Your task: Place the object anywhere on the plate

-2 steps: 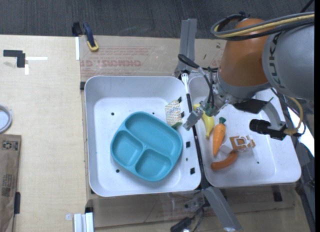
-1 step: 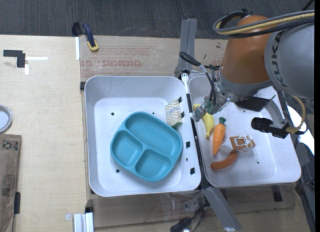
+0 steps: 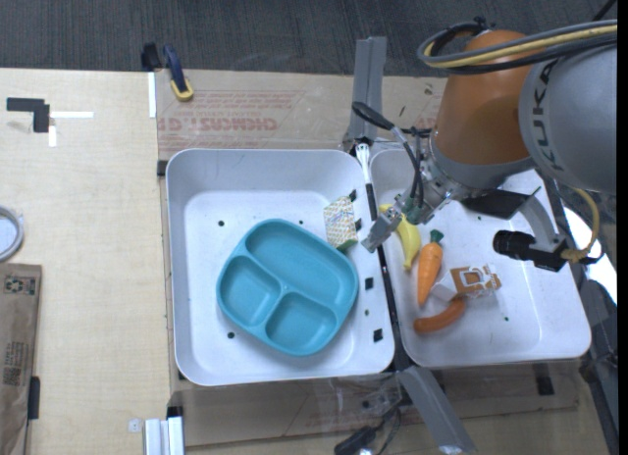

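Two shallow white bins sit side by side on the tabletop point(image 3: 88, 247) — the left bin point(image 3: 186, 277) carries a blue three-compartment plate point(image 3: 286, 287), tilted in the frame, with a small patterned packet point(image 3: 340, 220) just past its upper right rim. The grey arm point(image 3: 549, 110) with its orange band reaches in over the right bin point(image 3: 549, 330), and its jaws point(image 3: 392, 223) hang near the divide between the bins; whether they are open or shut cannot be told. Just beside them lies a yellow banana point(image 3: 406, 239), touching an orange carrot point(image 3: 429, 265). Below come a sausage point(image 3: 440, 317) and a small white-and-brown object point(image 3: 475, 280) — all in the right bin, none on the plate.
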Controlling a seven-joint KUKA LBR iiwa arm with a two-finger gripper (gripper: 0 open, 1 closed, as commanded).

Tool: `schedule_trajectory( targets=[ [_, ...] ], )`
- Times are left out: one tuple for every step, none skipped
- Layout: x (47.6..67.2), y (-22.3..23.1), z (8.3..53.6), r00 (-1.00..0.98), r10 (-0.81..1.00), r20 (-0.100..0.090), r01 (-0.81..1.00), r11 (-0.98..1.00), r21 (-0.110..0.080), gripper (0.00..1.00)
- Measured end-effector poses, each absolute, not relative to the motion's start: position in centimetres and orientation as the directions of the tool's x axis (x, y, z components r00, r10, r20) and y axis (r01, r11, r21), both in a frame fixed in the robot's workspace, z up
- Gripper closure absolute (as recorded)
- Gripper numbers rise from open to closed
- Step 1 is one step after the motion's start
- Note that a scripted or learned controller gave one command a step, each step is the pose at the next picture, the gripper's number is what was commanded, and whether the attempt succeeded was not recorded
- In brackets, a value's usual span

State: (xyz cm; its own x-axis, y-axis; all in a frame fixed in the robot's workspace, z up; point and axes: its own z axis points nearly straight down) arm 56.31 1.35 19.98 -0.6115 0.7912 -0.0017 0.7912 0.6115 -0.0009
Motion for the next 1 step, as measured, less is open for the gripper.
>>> schedule_trajectory(
  targets=[
    [56.39,1.19,20.85,-0.609,0.793,-0.003,0.793,0.609,-0.001,1.00]
  ],
)
